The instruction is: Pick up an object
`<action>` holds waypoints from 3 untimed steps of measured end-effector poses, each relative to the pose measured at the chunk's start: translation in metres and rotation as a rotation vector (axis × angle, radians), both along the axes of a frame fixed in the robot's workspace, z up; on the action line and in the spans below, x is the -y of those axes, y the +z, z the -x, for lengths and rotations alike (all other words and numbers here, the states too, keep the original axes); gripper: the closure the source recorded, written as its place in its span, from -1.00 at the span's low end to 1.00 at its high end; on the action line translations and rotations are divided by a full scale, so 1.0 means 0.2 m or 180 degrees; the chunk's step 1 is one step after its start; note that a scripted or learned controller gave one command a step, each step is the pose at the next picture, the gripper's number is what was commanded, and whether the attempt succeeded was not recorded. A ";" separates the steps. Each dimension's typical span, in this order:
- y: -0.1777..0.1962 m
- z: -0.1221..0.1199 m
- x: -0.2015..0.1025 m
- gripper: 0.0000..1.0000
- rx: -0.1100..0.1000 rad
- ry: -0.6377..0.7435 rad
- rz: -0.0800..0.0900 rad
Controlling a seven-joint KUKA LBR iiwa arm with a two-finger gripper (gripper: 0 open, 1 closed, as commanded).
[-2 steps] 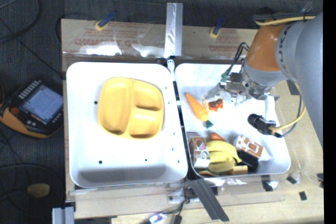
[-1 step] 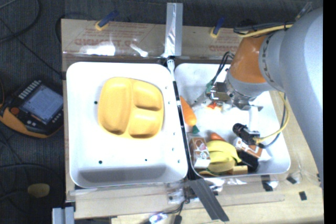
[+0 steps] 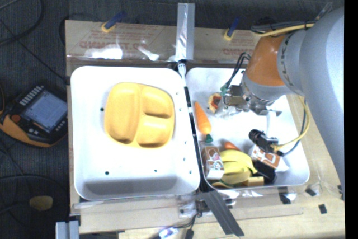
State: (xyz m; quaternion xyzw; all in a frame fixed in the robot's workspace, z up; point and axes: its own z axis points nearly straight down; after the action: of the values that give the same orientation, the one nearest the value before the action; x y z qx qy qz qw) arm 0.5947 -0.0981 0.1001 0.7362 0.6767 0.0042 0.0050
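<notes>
Two shallow white plastic bins sit side by side on the bench, both glossy with rounded corners: left bin (image 3: 84, 176), right bin (image 3: 296, 172). Left bin holds one yellow moulded plastic tray (image 3: 139, 115), smooth, with rounded compartments, lying near centre and a bit toward 12 o'clock.

Grey arm with orange band (image 3: 265, 67) reaches in from 3 o'clock over the right bin. Gripper (image 3: 234, 101) is low in that bin's 11 o'clock area; cannot tell whether it is open or closed, and nothing is visibly gripped.

Right bin contents:
- small orange-and-white object (image 3: 215, 102), just beside the gripper at its 9 o'clock; blurry, shape unclear, contact unclear
- orange tapered toy carrot with green end (image 3: 202, 118), matte, along the bin's 9 o'clock wall, point toward 12
- yellow curved banana (image 3: 235, 164), smooth skin, at the bin's 6 o'clock
- small brown-and-white printed carton (image 3: 212, 160), touching the banana at its 9 o'clock; print too small to read
- black flat piece (image 3: 268, 172), just beside the banana at its 4 o'clock

Behind the bins at 12 o'clock is a tan board under clear crinkled film (image 3: 128, 42), with red print too blurred to read. A silver tape strip (image 3: 185, 25) runs up from the gap between the bins, and a blue-and-yellow clamp (image 3: 113, 20) sits on the board's far edge.

On the dark carpet at the view's 9 o'clock lies an orange-and-black handheld pendant with grey screen (image 3: 36, 115), no legible writing
</notes>
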 end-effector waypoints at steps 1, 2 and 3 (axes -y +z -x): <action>0.00 0.00 0.00 -1.00 -0.0002 0.0000 -0.0001; -0.06 -0.23 0.08 -1.00 -0.0015 0.0166 -0.0004; -0.01 -0.23 0.08 1.00 -0.0015 0.0175 -0.0001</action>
State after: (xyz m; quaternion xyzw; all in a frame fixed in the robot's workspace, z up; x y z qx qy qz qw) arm 0.6415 -0.1132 0.0986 0.7174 0.6966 0.0027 0.0031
